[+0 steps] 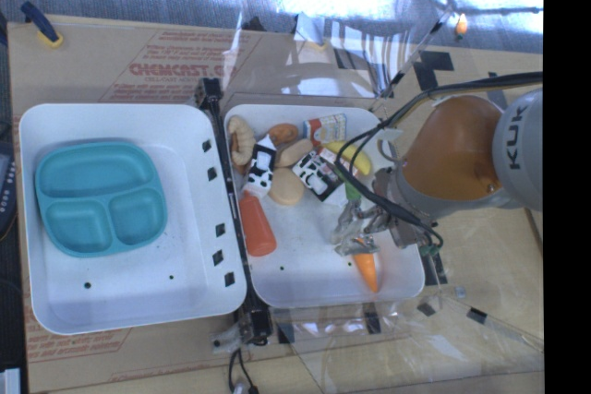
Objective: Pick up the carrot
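The carrot (pixel 367 271) is a small orange cone with a green top, lying near the front right corner of the right bin (pixel 305 291). My gripper (pixel 355 235) hangs directly over the carrot's green end, touching or nearly touching it. The grey wrist and cables hide how the gripper meets the carrot.
The right bin also holds an orange-red cylinder (pixel 258 224) at its left wall. Further back are two black-and-white cartons (pixel 319 173), a tan disc (pixel 286 189), a bread ring (pixel 242 143), a banana (pixel 358 161) and a small can (pixel 325 126). The left bin (pixel 55 291) holds a teal divided plate (pixel 100 197).
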`<state>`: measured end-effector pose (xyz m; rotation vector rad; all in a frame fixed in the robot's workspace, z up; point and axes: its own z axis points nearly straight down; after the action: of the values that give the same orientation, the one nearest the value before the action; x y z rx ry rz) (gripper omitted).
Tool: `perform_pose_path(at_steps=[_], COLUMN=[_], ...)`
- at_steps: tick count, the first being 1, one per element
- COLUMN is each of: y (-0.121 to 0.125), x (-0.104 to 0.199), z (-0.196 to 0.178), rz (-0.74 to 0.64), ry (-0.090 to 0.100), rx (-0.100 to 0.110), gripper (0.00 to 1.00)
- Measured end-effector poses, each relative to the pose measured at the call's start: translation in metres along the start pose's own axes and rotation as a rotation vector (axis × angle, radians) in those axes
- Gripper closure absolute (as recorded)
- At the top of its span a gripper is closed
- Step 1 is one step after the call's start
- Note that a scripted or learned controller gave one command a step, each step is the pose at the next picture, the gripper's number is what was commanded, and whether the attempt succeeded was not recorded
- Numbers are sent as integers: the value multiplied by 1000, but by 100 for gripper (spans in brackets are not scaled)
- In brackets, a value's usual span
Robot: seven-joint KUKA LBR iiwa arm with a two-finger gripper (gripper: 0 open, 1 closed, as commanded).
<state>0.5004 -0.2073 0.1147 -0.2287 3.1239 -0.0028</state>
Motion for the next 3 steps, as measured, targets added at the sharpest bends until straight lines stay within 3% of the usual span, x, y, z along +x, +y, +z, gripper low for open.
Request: perform_pose_path(at_steps=[1, 2, 3], y=[0, -1, -1], x=[0, 10, 7], z=[0, 22, 11], rz=[-1, 121, 114], ry=[0, 7, 2], rx=[0, -2, -1], gripper=[0, 0, 100])
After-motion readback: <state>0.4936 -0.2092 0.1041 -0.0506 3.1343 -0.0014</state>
